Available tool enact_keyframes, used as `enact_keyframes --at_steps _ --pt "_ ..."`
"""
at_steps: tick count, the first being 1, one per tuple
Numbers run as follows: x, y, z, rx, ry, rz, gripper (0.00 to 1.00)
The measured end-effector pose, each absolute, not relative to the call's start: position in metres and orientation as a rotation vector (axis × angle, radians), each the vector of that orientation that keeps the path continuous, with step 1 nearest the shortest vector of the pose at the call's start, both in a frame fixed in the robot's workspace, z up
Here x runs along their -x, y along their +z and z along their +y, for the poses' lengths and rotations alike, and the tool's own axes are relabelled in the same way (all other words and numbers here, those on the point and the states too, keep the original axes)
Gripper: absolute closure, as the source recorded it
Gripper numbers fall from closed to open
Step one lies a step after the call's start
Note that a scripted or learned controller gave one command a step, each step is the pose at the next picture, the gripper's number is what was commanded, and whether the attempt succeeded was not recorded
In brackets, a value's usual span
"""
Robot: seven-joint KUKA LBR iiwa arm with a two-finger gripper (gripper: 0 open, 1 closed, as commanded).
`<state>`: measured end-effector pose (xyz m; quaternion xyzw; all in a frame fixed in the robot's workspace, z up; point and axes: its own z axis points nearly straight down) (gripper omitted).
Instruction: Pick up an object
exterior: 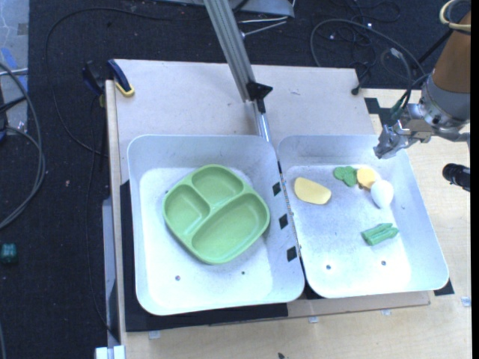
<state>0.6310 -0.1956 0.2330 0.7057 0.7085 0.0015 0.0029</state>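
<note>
No legible text, label or number anywhere.

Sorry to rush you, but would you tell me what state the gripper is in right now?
Gripper: cannot be told; it hangs above the far right edge of the right bin, with nothing seen in its grasp.

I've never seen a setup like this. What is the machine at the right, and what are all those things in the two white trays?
You are looking down from one camera fixed above a bench. At the right is a grey robot arm with an orange band; its gripper hangs over the far edge of the right shallow white bin. I cannot tell if the jaws are open, and nothing shows between them. That bin holds a yellow oval piece, a small dark green piece, a small yellow piece, a white egg-shaped object and a green block. The left shallow white bin holds a light green divided plate.
</note>
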Motion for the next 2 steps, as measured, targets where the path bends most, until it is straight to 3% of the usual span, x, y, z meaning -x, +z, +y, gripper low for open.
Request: enact_keyframes --at_steps 2 --pt "-0.605 0.227 -0.088 -2.216 0.000 2.231 1.00"
